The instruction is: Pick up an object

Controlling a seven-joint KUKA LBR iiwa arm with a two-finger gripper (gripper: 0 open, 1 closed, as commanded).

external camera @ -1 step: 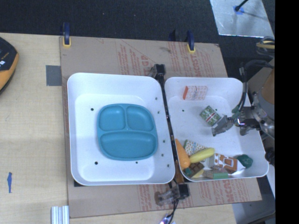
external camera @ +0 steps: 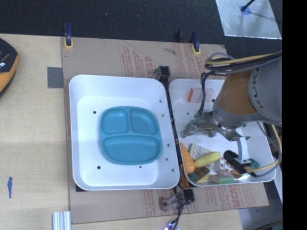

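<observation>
We see the gripper (external camera: 192,127) low in the right bin (external camera: 184,91), its fingers' state unclear. Toys lie at lower right: a carrot (external camera: 187,158), a banana (external camera: 207,158). A blue plate (external camera: 130,134) fills the left bin (external camera: 86,92).

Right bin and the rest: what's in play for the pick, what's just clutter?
In play:
- claw, above the right bin
- carrot
- yellow banana-like piece
- orange-red item

Lying about:
- blue divided plate in left bin
- blue clamps
- grey tape
</observation>
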